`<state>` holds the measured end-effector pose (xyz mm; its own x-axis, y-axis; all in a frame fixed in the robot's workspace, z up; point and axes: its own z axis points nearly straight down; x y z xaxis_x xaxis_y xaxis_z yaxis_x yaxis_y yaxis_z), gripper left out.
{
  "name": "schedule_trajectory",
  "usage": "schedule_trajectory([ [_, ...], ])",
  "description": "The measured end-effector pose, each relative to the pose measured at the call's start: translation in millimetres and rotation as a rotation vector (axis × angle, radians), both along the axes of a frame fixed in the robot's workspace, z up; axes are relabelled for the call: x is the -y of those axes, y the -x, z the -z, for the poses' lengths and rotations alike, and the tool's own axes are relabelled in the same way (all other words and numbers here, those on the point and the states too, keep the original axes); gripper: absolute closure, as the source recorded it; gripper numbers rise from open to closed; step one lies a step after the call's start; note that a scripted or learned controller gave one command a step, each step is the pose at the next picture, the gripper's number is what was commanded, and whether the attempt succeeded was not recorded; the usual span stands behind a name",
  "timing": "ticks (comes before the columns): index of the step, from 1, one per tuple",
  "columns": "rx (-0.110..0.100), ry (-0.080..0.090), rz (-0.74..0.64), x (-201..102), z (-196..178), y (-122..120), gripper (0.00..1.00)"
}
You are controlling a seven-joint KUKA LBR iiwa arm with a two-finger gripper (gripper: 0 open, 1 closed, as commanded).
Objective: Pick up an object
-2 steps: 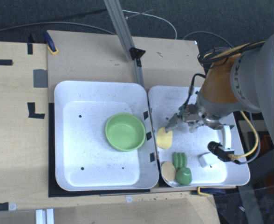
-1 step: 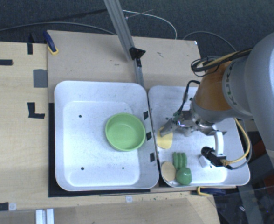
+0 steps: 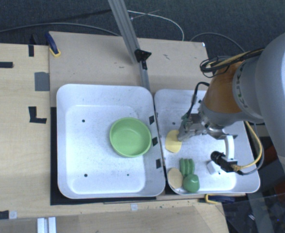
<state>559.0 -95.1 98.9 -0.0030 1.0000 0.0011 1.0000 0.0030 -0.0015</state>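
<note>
A green bowl (image 3: pixel 130 137) sits in the left bin (image 3: pixel 74 106). In the right bin (image 3: pixel 169 103), a pale yellow piece (image 3: pixel 173 142) lies near the left wall. A green ridged object (image 3: pixel 186 167), a green round piece (image 3: pixel 191 182) and a tan oval piece (image 3: pixel 175 178) cluster at the front edge. My gripper (image 3: pixel 185 131) hangs low in the right bin, just above and right of the pale yellow piece, close to it. The arm's wrist covers the area behind it.
A grey metal pole (image 3: pixel 128 33) slants over the bench behind the bins. Cables trail along the arm (image 3: pixel 229 98) on the right. A small black and white fitting (image 3: pixel 219 160) of the arm hangs over the right bin's front right.
</note>
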Motion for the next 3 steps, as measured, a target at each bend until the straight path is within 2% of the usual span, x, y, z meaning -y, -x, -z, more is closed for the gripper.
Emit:
schedule_trajectory([
  [2, 0.006, 0.002, 0.002, 13, -109, -7, 1.00],
  [3, 0.005, 0.002, 0.002, 17, -152, -6, 1.00],
])
